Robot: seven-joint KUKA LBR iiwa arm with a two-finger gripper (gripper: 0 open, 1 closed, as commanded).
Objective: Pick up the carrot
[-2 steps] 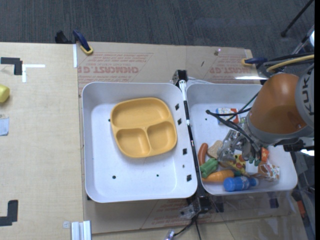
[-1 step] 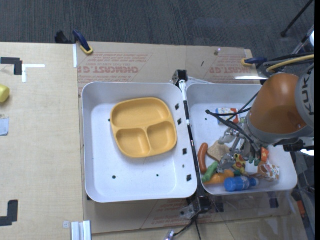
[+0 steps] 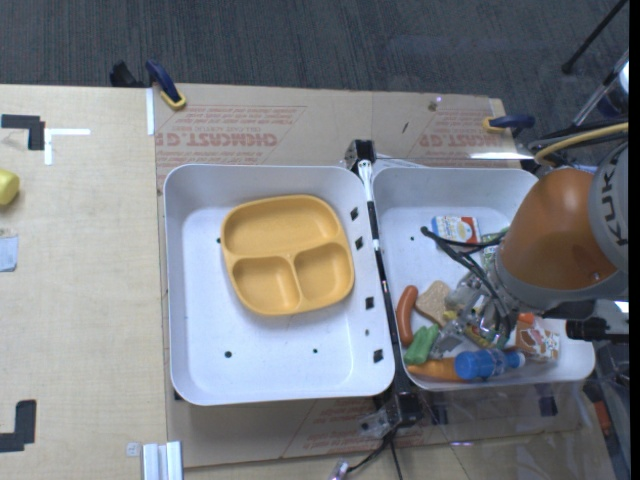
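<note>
Your pincer hangs low over the right bin, in the middle of the clutter there, with the arm and its orange band reaching in from the right and covering much of that bin. You cannot tell from this angle how the pincer stands, because metal parts and cables crowd around it.

Just left of the pincer lies a slice of bread, and left of that a red sausage rests near the bin's left wall. Below the bread sits a green item. The carrot lies along the bin's near wall, below the green item and to the lower left of the pincer; its right end meets a blue bottle lying on its side. Nothing of the carrot sits within the pincer. A small carton lies toward the far side of the bin, and a packet with red print shows under the arm.

In the left bin you see a yellow divided plate. Far out on the surface, at the left edge, sits a yellow object.
</note>
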